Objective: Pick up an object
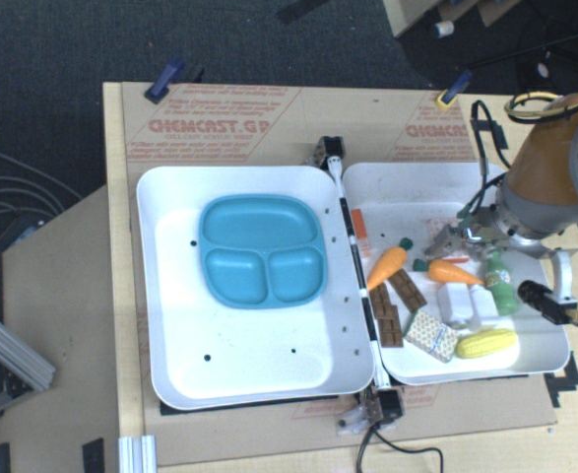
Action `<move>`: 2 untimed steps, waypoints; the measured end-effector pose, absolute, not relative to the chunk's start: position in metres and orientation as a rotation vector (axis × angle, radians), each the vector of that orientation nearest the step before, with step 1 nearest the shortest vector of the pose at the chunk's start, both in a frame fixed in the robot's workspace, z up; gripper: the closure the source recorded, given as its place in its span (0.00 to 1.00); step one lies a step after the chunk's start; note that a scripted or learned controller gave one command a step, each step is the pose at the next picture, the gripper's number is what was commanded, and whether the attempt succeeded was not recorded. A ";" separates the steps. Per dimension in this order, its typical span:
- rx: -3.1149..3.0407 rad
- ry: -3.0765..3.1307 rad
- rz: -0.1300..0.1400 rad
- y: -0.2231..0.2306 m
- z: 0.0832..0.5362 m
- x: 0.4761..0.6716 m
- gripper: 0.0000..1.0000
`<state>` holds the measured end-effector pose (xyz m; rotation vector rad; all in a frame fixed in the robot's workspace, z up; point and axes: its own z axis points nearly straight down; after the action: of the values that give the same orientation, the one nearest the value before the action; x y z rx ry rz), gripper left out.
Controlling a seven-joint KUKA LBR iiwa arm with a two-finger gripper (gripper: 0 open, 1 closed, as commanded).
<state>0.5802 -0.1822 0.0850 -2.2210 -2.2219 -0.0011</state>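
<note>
carrot [454,273] | orange, lying flat | right bin [407,180], beside green bottle [499,289]

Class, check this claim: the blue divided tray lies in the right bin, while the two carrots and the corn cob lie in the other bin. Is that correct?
Not quite. The camera view shows the blue divided tray in the left bin, not the right. The two carrots and the corn cob lie in the other bin, the right one.

Both white bins [170,264] look like smooth, slightly glossy plastic, and the blue divided plate [262,249] has a matt plastic finish. The worktop [269,126] is pale board (printed with red lettering), and the carrots [387,264] and corn cob [485,343] look like shiny toy plastic.
</note>
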 end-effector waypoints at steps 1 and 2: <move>-2.223 -2.221 -0.002 -0.182 0.095 0.580 1.00; -2.220 -2.223 -0.001 -0.121 0.189 0.535 1.00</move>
<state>0.5348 -0.1211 0.1889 -2.2195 -2.2225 -0.0007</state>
